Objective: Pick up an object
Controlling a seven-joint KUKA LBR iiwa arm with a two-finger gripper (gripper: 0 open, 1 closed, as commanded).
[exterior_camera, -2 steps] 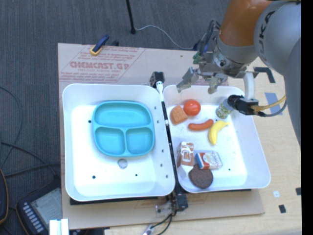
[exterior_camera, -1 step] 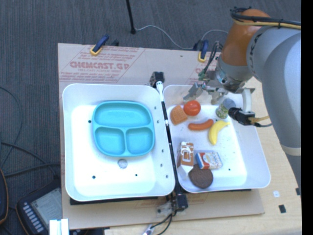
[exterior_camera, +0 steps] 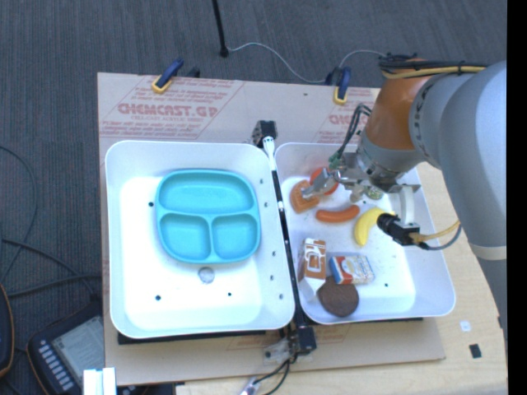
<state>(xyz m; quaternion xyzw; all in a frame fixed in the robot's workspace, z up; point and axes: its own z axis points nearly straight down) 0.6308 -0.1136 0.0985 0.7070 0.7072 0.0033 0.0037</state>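
Note:
My gripper (exterior_camera: 331, 183) hangs low in the right bin (exterior_camera: 428, 299), near its back left part. It sits right over an orange, carrot-like piece (exterior_camera: 301, 200), partly covering it; whether it grips that piece I cannot tell. Just in front of the gripper lies an orange-red sausage (exterior_camera: 338, 214), with a yellow banana (exterior_camera: 366, 225) to its right. Nearer the front are a small orange-and-white box (exterior_camera: 314, 258), a red, white and blue packet (exterior_camera: 352, 268) and a round brown cookie (exterior_camera: 338, 298).
The left bin (exterior_camera: 132, 303) holds a light blue divided plate (exterior_camera: 209, 216) and a small pale disc (exterior_camera: 206, 276). A black divider rail (exterior_camera: 282, 220) runs between the bins. The grey arm with its orange band (exterior_camera: 391, 113) fills the right side above the right bin.

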